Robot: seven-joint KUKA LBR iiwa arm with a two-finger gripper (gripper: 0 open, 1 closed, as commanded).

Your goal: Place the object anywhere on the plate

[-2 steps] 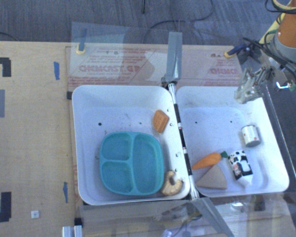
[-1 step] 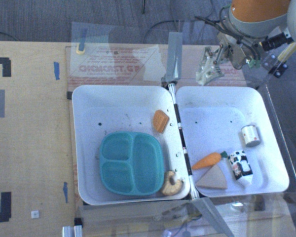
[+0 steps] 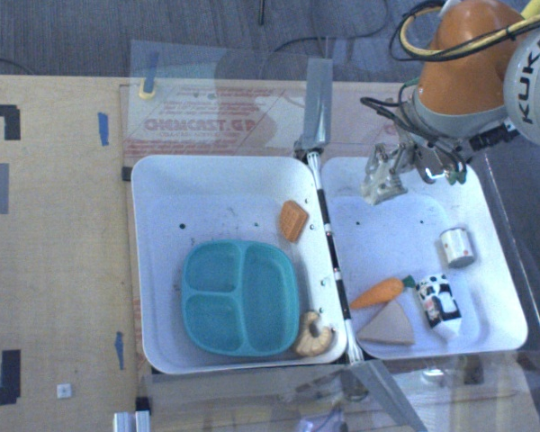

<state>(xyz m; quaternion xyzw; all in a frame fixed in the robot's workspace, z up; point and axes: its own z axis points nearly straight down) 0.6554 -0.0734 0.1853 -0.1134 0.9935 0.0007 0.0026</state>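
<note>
A robotics lab. A grey-and-orange arm (image 3: 468, 52) reaches over two white bins (image 3: 153, 205) on a taped desk (image 3: 54, 241). Cables (image 3: 351, 7) trail behind.

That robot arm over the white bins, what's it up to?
The arm's gripper hovers over the back of the right bin, where a carrot, a wedge, a can and a carton lie. The teal plate sits in the left bin, nothing on it yet.

One fixed camera is looking down at a slant from above the bench. It is taking in both bins (image 3: 162, 196), mid-frame.
</note>
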